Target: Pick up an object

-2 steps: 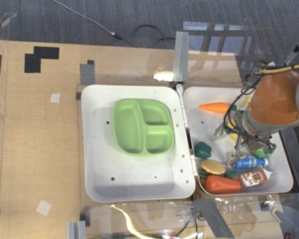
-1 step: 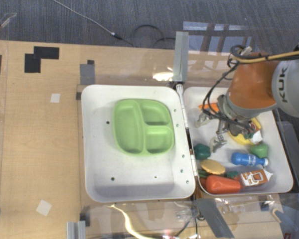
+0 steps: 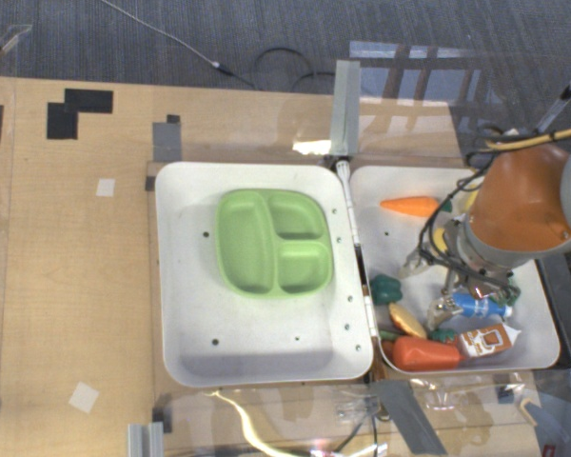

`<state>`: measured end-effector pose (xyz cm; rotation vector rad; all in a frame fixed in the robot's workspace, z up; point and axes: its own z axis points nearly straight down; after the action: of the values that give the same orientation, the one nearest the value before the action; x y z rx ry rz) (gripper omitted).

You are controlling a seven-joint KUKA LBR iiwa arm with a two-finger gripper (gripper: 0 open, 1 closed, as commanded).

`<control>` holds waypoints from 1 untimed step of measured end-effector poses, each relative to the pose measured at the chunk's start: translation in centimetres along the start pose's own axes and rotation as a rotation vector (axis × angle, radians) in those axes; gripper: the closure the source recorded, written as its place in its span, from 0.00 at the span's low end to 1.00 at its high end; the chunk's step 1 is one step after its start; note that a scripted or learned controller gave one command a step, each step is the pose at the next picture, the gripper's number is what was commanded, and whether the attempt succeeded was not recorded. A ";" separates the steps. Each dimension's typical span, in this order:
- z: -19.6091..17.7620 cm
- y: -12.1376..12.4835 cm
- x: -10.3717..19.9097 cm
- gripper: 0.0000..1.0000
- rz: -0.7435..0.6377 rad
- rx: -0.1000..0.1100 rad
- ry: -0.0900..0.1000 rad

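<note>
1. Setting — two shallow white bins sit side by side on the desk. The left bin holds a green divided plate; the right bin holds a cluster of toy food items.
2. Arm and hand — the grey arm with its orange band reaches in from the right, and the hand hangs low over the right bin's lower half. Whether it is spread or pressed together cannot be told; cables and the wrist hide the tips.
3. Likely target — a small blue-and-white bottle lies directly beneath the hand, touching or nearly touching it. No item is visibly pinched.
4. Orientation of the target — the bottle lies on its side, its long axis running roughly left to right across the bin. Which end is the cap cannot be told.
5. Neighbours — just below the bottle lie a brown-and-white carton and a red pepper-like item; a yellow piece and a dark green piece sit to the left. An orange carrot lies well apart near the top, pointing left.
6. Risks, as judged — the crowding could make the hand land on the carton or a neighbour rather than the bottle. A round bottle gripped along its long axis could roll or squirt out. A descent off-centre could simply push the cluster toward the bin wall.
</note>
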<state>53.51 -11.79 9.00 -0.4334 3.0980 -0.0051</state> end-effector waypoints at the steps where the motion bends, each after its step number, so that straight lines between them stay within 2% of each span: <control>1: -8.0 -7.1 -2.2 0.00 -0.047 0.005 -0.002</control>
<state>57.44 -18.01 17.01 -0.5061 3.0847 -0.0126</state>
